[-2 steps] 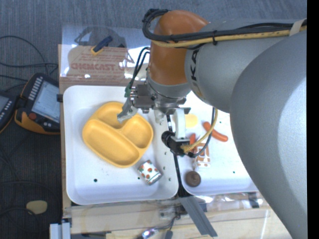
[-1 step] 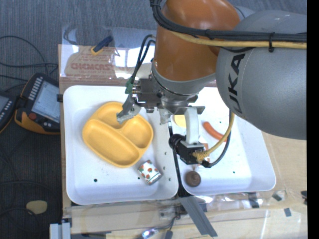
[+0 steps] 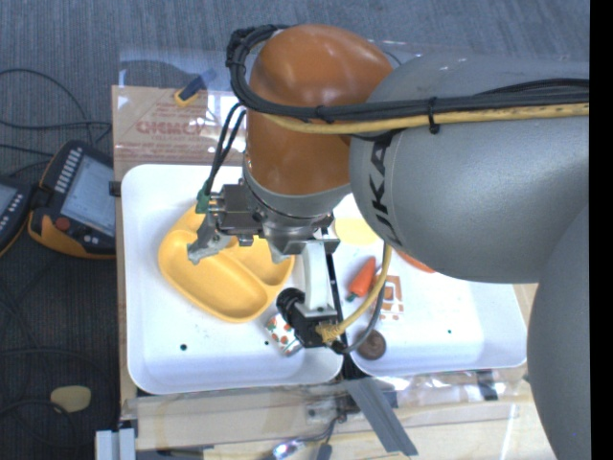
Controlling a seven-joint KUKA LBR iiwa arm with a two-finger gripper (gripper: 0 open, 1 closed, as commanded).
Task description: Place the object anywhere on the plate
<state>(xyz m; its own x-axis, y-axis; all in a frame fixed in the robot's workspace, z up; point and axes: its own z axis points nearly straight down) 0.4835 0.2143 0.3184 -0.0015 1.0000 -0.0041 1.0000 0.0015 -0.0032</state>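
Plate (image 3: pixel 215 281): yellow, set in a white bin (image 3: pixel 153 353).
End effector (image 3: pixel 273 242): poised over the plate's right edge; grip state cannot be told.
Small patterned object (image 3: pixel 278 331): just beyond the plate's lower right rim.

The yellow plate (image 3: pixel 215 281) is moulded in smooth plastic with a soft gloss, and the left bin (image 3: pixel 153 353) and the right bin (image 3: pixel 460 338) are formed of smooth white plastic with a light sheen. The arm's orange band (image 3: pixel 316 84) is finished in high gloss, while its grey shell (image 3: pixel 479 190) is coated in a duller satin. The brown printed cardboard (image 3: pixel 158 123) is seen as matt, and the floor (image 3: pixel 402 8) is covered in grey ribbed carpet.
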